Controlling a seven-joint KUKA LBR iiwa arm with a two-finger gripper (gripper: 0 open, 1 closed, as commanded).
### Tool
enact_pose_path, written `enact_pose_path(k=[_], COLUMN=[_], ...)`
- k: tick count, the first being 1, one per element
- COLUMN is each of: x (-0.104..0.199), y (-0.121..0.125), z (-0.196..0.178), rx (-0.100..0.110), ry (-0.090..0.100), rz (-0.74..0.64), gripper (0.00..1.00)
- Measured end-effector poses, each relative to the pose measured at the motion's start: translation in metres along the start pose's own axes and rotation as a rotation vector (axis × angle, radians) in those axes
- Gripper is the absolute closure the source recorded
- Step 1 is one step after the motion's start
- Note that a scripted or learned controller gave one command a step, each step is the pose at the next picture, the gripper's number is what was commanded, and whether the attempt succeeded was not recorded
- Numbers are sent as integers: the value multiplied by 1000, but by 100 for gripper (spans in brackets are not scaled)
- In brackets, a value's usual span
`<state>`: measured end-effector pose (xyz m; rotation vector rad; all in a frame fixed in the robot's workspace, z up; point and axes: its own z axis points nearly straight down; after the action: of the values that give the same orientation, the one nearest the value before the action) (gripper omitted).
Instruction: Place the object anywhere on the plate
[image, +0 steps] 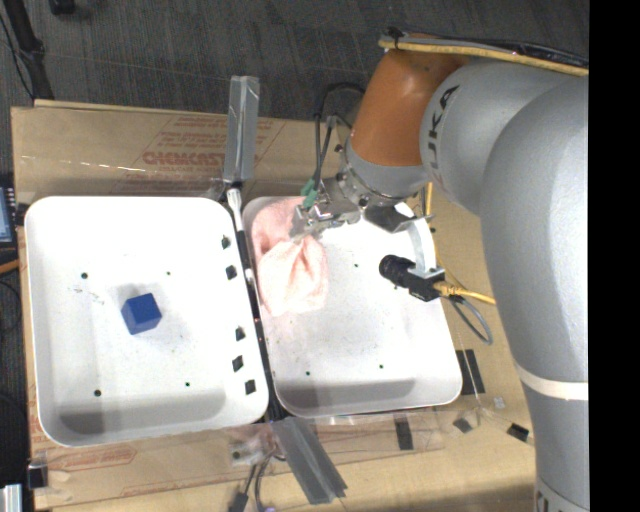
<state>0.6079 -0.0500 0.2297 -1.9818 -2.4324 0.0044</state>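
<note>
Still early: end effector (312, 218) pinching pink cloth (290, 268) in right bin (400, 340); no plate identifiable, placement remaining.

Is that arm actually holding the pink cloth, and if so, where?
It seems so: the gripper appears to pinch the pink cloth at its upper edge, the rest draping down in the right bin. The fingers are small here, so I'm not certain.
</note>
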Motion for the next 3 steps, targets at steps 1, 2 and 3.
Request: enact_pose_path(k=[1, 2, 3], x=[2, 59, 112], y=[0, -12, -31], z=[-1, 1, -8], rx=[0, 0, 0], ry=[-1, -2, -2], rz=[-7, -414, -818], gripper=[100, 100, 100])
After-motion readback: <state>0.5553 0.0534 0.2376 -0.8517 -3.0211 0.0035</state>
